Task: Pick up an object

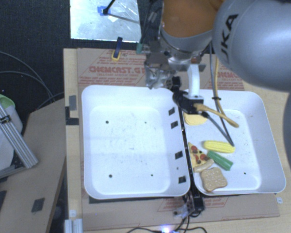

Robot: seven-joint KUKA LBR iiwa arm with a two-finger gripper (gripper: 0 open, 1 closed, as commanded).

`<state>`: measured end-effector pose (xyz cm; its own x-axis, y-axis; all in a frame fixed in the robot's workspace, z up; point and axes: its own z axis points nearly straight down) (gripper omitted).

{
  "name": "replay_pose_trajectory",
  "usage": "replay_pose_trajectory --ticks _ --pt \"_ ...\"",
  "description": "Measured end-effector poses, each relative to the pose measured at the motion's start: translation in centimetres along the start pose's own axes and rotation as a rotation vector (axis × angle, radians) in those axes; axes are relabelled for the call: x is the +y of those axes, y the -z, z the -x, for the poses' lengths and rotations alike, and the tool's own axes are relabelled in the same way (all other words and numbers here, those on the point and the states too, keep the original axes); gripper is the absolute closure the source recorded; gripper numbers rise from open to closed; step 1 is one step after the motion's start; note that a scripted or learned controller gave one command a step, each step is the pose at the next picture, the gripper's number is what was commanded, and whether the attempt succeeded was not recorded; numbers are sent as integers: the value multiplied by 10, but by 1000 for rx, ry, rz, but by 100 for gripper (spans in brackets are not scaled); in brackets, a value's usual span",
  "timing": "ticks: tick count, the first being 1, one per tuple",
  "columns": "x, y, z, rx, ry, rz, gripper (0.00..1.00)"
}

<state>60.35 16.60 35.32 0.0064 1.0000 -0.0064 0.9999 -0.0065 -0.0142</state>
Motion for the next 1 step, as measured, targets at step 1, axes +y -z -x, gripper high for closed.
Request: replay_pose_trajectory --ticks 1 --pt "15 -69 60 3 1 10 100"
